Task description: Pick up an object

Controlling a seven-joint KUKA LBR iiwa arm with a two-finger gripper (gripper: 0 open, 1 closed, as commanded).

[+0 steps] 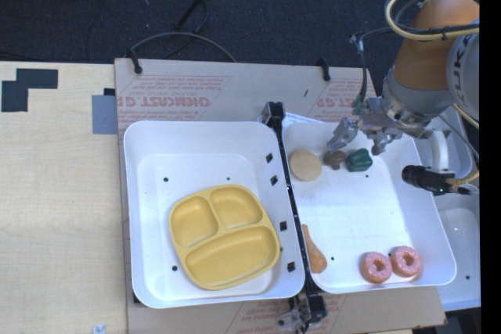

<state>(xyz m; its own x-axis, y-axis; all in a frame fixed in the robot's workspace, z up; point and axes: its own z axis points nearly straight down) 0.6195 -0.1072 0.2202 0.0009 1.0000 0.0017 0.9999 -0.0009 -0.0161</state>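
Note:
My gripper hangs over the far edge of the right bin, open, its two grey fingers spread wide with nothing between them. Just below it lie a dark green object and a small brown object, side by side. Left of those sits a round tan bun. An orange drumstick-shaped piece lies by the bin's left wall near the front. Two pink donuts touch each other at the front right.
The left bin holds a yellow divided plate toward its front. A black ridge separates the two bins. A black-tipped device juts in at the right bin's right rim.

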